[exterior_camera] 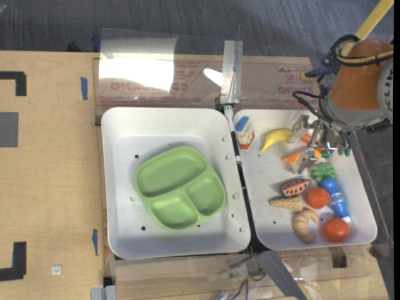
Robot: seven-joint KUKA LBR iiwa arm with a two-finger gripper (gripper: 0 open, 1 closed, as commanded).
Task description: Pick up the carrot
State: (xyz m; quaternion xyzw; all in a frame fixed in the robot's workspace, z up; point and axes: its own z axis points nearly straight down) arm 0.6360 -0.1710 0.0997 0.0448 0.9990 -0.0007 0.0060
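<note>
Hovering low in the right bin (359, 186), the hand (315, 147) sits right over the carrot (294, 158). Can't tell its grip, honestly.

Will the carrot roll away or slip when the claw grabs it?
The carrot looks like smooth, hard toy plastic, so it may slip. Its tapered, rounded shape could roll or swing sideways if pinched off-centre. It seems small and light, and the banana lies close by, so a nudge might shift both.

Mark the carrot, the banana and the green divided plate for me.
carrot (294, 159): camera view, on its orange body left of the gripper.
banana (275, 138): camera view, mid-curve of the yellow peel.
green divided plate (172, 170): camera view, floor of its largest compartment.
</note>
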